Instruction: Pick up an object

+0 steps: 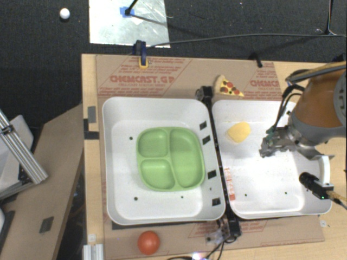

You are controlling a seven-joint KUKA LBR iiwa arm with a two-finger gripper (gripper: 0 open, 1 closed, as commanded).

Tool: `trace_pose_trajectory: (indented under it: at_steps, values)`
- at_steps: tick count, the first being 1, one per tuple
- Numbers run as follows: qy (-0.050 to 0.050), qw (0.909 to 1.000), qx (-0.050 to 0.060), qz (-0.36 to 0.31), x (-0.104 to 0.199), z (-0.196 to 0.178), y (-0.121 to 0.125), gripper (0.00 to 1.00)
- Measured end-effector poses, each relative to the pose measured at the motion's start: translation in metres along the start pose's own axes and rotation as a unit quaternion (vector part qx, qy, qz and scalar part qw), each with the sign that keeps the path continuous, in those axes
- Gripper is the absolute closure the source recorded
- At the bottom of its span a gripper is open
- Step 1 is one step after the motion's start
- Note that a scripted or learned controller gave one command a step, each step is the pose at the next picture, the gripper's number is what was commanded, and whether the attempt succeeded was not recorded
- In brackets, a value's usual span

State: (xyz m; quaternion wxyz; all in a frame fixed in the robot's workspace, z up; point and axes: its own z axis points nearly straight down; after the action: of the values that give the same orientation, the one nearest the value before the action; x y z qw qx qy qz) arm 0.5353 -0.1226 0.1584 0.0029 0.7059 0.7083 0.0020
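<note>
Reading "CHEMCAST GP": brown board [142,79]

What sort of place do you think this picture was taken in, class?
Probably a robotics lab test bench: a grey and orange robot arm reaches over two shallow white plastic bins, and toy items such as a green divided plastic tray and yellow toy piece sit inside.

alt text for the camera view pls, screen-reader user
The arm's claw hangs low in the right bin, beside a yellow piece. The left bin holds a green divided plate; a pizza slice toy and red ball lie outside.
</note>
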Motion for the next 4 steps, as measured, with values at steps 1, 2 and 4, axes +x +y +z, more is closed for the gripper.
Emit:
trace_pose_trajectory:
  at_steps: [1,2,4]
  values:
    - [0.000,1.0000,-0.001,0.000,-0.004,-0.063,-0.002,1.00]
    - [0.000,1.0000,0.000,-0.001,-0.004,-0.107,-0.001,1.00]
    - [0.001,1.0000,0.003,-0.003,0.102,-0.088,0.009,1.00]
